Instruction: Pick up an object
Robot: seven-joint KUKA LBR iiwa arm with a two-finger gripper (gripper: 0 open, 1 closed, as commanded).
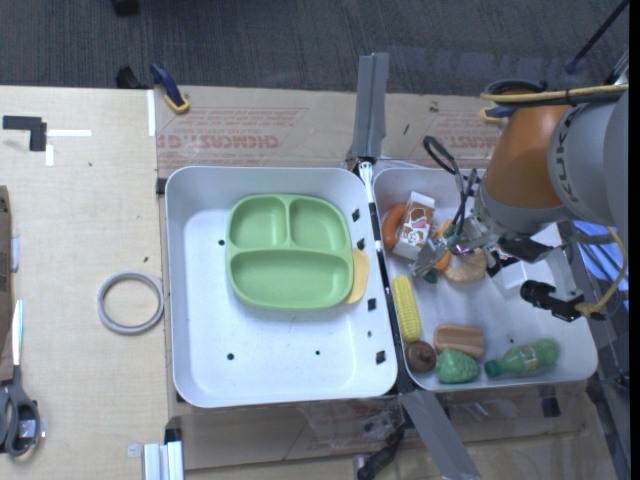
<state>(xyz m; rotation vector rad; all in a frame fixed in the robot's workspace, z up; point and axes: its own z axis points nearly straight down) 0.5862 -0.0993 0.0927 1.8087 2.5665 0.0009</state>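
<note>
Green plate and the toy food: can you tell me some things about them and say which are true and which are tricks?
1. The green divided plate lies in the left bin. True.
2. The corn cob lies on the green plate. False: it lies in the right bin, near the wall between the bins.
3. The green bottle stands upright. False: it lies on its side.
4. The gripper is over the right bin. True.
5. A roll of tape lies on the bench left of the bins. True.
</note>
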